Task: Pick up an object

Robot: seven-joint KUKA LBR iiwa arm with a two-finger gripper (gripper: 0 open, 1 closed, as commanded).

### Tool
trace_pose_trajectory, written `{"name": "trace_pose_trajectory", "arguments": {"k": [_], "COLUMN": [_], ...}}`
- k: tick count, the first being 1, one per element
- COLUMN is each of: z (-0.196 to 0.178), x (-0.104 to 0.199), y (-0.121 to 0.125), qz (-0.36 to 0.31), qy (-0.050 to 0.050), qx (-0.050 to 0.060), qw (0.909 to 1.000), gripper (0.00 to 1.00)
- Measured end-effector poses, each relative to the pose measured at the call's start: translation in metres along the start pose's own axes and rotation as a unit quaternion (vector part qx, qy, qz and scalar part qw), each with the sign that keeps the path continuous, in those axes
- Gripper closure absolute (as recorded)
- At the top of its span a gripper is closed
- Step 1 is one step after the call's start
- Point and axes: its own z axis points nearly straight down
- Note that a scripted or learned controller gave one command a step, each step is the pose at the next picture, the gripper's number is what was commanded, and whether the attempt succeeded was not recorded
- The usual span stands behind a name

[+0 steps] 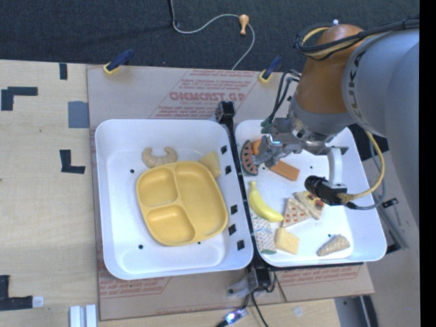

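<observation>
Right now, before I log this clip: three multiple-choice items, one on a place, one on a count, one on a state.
1. Where does the banana lie?
A. right bin
B. left bin
C. on the cardboard

2. How many compartments has the yellow tray?
A. two
B. three
C. five

3. How does the tray sit?
A. upside down
B. on edge
C. open side up in the left bin

Key:
1 A: the banana lies near the left wall of the right bin, below the gripper.
2 B: two hollows above, one below.
3 C: its hollows face the camera, within the left bin's walls.
</observation>
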Motion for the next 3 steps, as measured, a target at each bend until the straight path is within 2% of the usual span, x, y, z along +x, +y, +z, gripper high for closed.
{"name": "trace_pose_trajectory", "arguments": {"k": [1,2,3], "z": [-0.003,0.001,-0.019], "x": [-0.001,-0.001,0.0], "y": [-0.012,-0.006,-0.006], "qz": [0.001,0.0,0.0], "qy": [0.0,0.0,0.0], "qx": [0.001,0.0,-0.001], "qw": [1.0,1.0,1.0], "gripper": [1.0,1.0,1.0]}}
